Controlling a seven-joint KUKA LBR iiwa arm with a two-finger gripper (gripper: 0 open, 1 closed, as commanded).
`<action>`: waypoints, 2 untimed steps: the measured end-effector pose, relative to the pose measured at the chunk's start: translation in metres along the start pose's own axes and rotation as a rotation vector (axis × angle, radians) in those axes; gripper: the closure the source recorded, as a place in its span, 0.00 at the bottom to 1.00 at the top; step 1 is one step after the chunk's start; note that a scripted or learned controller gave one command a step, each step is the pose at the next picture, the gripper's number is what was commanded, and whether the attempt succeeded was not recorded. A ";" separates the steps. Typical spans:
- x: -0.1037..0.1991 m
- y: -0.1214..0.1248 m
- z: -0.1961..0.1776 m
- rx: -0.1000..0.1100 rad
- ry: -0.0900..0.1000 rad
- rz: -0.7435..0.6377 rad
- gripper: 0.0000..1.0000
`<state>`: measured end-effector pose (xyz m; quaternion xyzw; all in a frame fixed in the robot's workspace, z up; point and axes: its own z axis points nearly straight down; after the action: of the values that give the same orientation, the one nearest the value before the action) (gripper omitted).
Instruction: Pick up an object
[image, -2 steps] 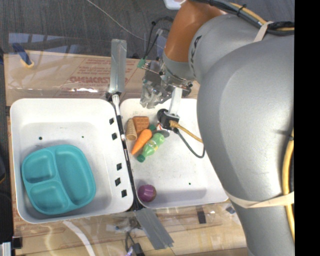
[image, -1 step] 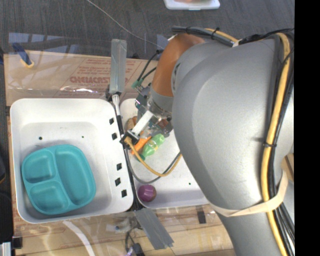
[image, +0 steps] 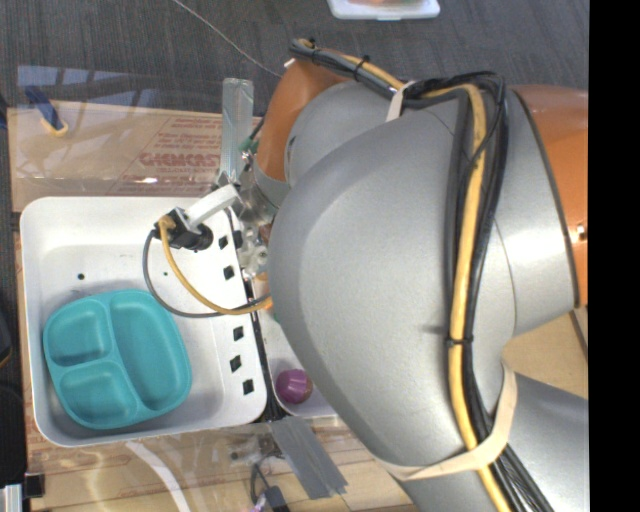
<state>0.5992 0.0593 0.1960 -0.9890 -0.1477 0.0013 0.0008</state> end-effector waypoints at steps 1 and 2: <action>-0.010 0.000 -0.012 -0.002 0.001 0.090 1.00; -0.033 -0.010 -0.033 0.001 -0.001 0.089 1.00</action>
<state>0.5651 0.0592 0.2292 -0.9946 -0.1036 0.0018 0.0009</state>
